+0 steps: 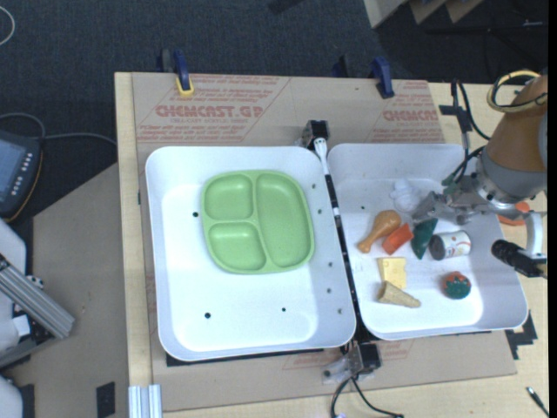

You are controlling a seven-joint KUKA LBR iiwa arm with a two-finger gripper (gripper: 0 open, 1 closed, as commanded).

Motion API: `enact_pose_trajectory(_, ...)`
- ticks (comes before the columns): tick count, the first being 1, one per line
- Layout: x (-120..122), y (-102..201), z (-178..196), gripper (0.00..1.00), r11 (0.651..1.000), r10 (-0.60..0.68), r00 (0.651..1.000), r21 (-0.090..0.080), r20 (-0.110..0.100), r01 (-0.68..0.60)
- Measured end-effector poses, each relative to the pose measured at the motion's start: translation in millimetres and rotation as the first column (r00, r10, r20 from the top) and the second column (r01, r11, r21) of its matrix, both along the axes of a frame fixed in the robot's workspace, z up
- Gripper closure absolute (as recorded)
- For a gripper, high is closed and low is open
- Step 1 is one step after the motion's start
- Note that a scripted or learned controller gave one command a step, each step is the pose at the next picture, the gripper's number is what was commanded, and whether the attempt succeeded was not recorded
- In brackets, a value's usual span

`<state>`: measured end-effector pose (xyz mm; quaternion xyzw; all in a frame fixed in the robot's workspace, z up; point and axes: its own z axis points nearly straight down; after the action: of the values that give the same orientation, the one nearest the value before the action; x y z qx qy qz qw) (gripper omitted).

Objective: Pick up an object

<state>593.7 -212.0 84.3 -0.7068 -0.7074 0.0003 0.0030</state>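
The tool (432,205) is seen low over the right bin (374,316), reaching in from the right; whether it is open or closed cannot be told (its tip is blurred). Just beside it are clustered a dark green piece (424,237), a small can (453,246), an orange carrot (398,240) and a tan drumstick (379,230). Nearer the front are placed a yellow cheese wedge (393,272), a cone (399,297) and a red-and-green ball (456,285). In the left bin (174,320) a green divided plate (258,221) is laid.

Arm (522,146) cut off at right edge; hand (432,207) fingers unclear.
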Motion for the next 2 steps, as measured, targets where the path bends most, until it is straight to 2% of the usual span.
enact_pose_trajectory(1,0,1,1,0.00,1.000,0.000,1.000,-0.002,0.003,0.000)
enact_pose_trajectory(2,1,0,11,1.00,1.000,0.000,1.000,-0.003,0.006,0.001)
